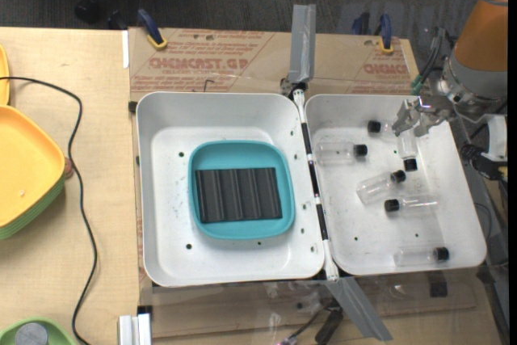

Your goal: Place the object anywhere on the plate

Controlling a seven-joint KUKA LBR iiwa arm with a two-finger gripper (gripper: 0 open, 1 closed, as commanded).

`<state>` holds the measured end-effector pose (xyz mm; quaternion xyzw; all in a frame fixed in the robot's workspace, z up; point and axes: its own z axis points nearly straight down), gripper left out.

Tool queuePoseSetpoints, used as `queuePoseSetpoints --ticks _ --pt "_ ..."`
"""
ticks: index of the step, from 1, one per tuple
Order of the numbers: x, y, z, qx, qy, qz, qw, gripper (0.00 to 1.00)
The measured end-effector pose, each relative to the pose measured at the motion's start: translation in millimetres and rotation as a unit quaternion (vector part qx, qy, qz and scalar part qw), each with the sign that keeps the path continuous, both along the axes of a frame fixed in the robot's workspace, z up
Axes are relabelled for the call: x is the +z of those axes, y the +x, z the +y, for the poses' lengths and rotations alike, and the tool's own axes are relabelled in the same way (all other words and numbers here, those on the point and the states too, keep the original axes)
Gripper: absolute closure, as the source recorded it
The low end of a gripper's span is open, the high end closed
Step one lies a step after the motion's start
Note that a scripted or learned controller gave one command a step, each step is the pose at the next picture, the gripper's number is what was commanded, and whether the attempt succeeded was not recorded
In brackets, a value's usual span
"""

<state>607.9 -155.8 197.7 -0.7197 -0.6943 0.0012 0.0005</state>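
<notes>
A teal plate with a dark ridged centre lies in the left bin. Several clear vials with black caps are scattered in the right bin: one on the left, one in the middle, one below it, one near the front edge. A lone black cap lies near the back. My gripper hangs low over the back right of this bin, right above an upright-lying vial whose cap points toward the front.
The arm's orange band and grey wrist come in at the top right. A cardboard sheet lies behind the bins. Yellow dishes and a black cable sit on the wooden table at left.
</notes>
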Motion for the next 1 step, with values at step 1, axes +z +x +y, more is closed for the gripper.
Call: queuePoseSetpoints --ticks 1 --pt "0.0 0.0 0.0 0.0 0.0 0.0 1.0 0.0"
